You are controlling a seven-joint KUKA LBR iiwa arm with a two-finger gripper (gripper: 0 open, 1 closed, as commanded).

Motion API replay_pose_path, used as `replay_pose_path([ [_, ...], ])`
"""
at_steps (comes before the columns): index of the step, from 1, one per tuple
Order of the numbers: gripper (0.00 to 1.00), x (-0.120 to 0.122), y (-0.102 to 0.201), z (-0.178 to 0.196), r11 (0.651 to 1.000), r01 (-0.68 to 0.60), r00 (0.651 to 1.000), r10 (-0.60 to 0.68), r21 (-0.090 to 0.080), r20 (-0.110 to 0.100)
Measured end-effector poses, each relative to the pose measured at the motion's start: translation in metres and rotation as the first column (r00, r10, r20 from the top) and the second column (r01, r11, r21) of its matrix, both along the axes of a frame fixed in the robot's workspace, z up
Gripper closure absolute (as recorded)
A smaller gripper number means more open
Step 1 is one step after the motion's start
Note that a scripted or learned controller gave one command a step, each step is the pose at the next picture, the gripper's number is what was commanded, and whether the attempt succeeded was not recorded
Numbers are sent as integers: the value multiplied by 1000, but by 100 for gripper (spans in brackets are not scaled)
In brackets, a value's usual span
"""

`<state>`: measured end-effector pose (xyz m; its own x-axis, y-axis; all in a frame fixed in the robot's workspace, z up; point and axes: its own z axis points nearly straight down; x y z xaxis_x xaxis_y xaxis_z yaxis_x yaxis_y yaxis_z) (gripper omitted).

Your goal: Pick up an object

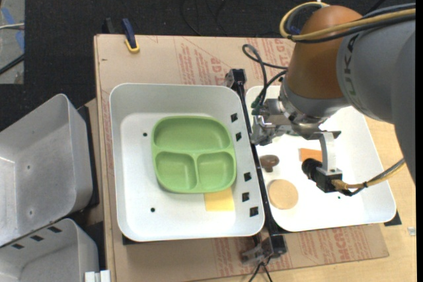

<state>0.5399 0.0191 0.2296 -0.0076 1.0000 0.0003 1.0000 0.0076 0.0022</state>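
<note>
My gripper (263, 131) hangs low over the left side of the right bin (370, 208), close to the wall between the two bins. Just below it lies a small brown lump (268, 162). A flat tan disc (283, 194) rests nearer the front of the same bin. An orange piece (308, 154) lies to the right of the brown lump, partly hidden by the wrist hardware. The grey arm with its orange band (324, 49) covers the back of this bin.
The left bin (129, 115) holds a green divided plate (193, 153) with a yellow square (219, 201) at its front edge. Grey tubs (36, 162) stand off the bench to the left. Cables trail along the back.
</note>
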Motion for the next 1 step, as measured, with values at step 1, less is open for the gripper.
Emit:
replay_pose_path([
  [1, 100, 4, 55, -9, 1000, -1, 1000, 1, 1, -2],
])
